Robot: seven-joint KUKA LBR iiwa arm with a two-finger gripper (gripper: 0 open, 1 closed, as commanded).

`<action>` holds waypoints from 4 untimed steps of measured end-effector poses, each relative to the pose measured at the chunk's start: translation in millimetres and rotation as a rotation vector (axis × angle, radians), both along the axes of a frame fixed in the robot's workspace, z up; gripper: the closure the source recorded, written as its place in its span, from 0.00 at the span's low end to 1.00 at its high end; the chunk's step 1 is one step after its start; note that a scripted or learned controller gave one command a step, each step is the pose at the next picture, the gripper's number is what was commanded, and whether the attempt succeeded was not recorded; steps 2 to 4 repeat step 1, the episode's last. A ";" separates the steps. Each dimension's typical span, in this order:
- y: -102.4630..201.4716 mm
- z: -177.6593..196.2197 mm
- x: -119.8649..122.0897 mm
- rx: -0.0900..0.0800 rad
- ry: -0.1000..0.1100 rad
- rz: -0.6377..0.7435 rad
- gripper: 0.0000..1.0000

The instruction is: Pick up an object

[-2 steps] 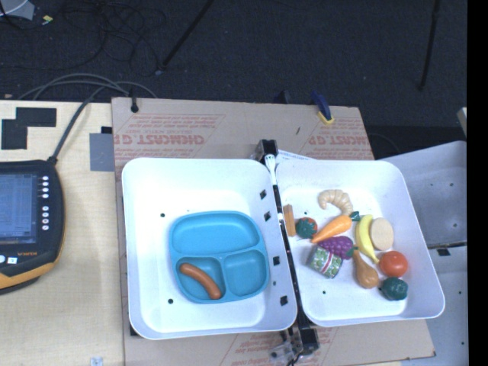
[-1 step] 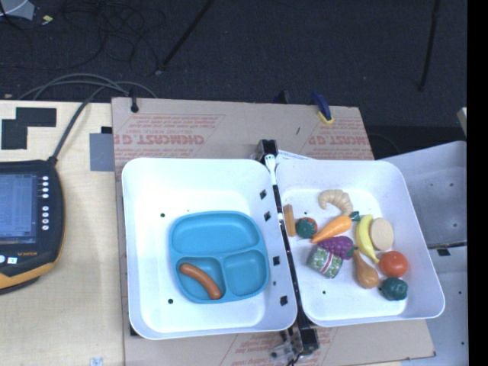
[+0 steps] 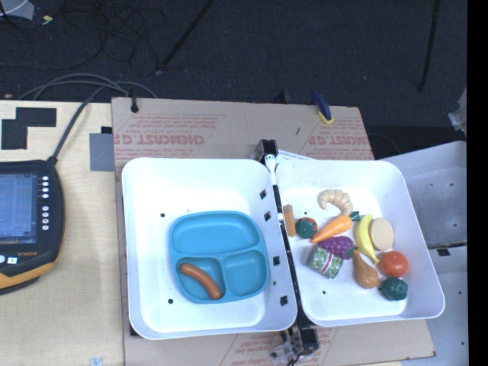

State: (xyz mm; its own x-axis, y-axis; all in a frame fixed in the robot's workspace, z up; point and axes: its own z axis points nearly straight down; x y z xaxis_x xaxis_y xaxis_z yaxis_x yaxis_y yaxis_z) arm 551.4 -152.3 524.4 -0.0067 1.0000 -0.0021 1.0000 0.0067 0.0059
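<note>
The right bin holds a cluster of toy foods: a beige shrimp, an orange carrot, a yellow banana, a purple grape bunch, a red tomato, a brown pear and a dark green piece. A striped can lies below the grapes. In the left bin a blue divided plate carries a brown sausage in its lower-left compartment.
A teach pendant lies on the bench at the far left. A small red-green piece and a thin brown stick sit by the divider between the bins. Brown cardboard underlies both bins.
</note>
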 end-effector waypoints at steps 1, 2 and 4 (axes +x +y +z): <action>-34.7 -86.4 -59.1 0.005 0.018 -0.011 1.00; -34.7 -86.4 -59.1 0.005 0.018 -0.011 1.00; -34.7 -86.4 -59.1 0.005 0.018 -0.011 1.00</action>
